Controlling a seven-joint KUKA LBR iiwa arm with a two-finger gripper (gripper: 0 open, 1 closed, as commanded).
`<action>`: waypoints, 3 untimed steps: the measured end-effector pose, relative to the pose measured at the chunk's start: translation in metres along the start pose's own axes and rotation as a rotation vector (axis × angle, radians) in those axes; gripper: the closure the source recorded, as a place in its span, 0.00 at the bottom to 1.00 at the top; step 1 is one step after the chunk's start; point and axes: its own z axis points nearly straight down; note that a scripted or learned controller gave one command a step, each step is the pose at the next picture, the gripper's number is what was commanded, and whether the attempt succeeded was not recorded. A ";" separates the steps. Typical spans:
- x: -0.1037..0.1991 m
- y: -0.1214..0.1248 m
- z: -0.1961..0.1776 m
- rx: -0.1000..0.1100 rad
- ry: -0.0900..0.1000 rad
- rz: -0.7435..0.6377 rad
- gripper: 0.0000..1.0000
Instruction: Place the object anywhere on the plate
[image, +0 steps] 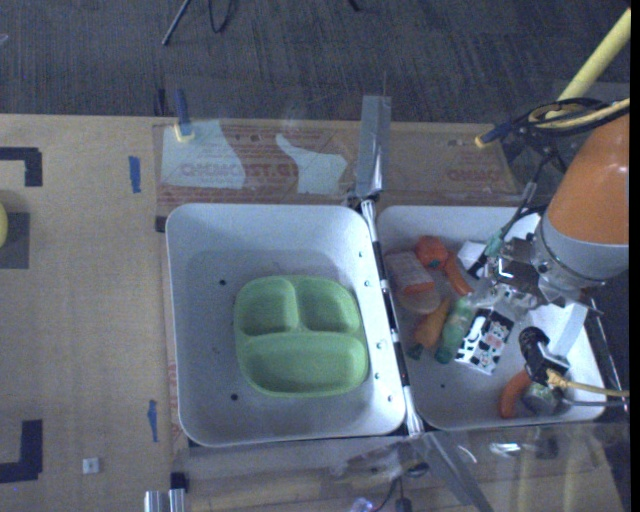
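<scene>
The gripper (500, 290) hangs low over the right bin (430, 395), among the clutter; can't tell its grip state from this angle. Just beside it lie a green bottle (458, 325), an orange carrot-like piece (433, 322) and a black-and-white card (487, 342). The green plate (299, 335), w/ three compartments, sits in the left bin (200, 380).

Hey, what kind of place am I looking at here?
Probably a robotics lab test bench: two white bins side by side, a green divided plate in the left one, small objects in the right one, and a grey-and-orange robot arm reaching in.
</scene>
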 end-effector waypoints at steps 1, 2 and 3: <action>0.005 0.040 0.043 0.000 0.001 -0.190 1.00; 0.057 -0.005 0.039 0.003 0.002 -0.256 1.00; 0.146 -0.039 0.023 -0.002 0.004 -0.194 1.00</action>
